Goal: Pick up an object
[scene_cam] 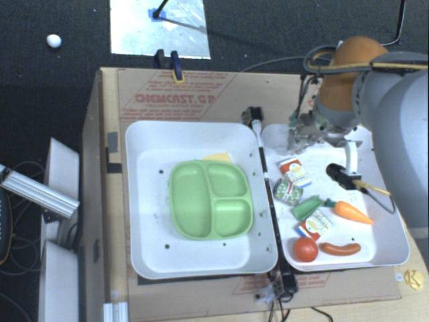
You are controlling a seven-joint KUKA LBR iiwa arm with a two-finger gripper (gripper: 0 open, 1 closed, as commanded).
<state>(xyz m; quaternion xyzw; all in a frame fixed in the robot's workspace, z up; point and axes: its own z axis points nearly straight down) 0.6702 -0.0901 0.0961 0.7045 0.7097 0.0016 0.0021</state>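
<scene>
The pincer (303, 139) hangs over the far end of the right-hand shallow white bin (395, 237); whether it is wide or narrow I cannot tell. Nearer than it in that bin lie a small red-and-white carton (295, 172), an orange plastic carrot (351, 211), a red toy tomato (305, 249) and a red sausage (340, 249). Left of that bin, a green sectioned plastic plate (209, 199) lies in the other bin.

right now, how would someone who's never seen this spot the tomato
Look in the right bin, the one crowded with toy food. At its near edge lies the tomato, left of a sausage. It is the only round red piece there.
</scene>
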